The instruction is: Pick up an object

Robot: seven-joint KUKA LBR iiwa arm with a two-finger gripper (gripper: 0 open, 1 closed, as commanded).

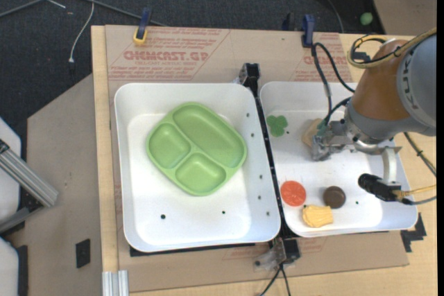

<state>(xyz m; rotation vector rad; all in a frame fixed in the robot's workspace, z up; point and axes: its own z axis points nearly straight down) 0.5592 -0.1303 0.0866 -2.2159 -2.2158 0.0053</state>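
My gripper [321,148] is low in the right bin [347,97], near its middle, with the grey arm and its orange band [378,90] reaching in from the right. A small tan object [313,129] lies right against the gripper's upper left side, partly hidden by it. A green piece [277,125] sits to the left near the divider. Along the bin's front lie a red disc [293,193], a brown round object [334,197] and a yellow object [318,216].
The left bin [139,170] holds a green divided plate [197,148]. A black divider rail [262,142] runs between the bins. A black cable connector [378,186] hangs off the arm over the right bin's front right.
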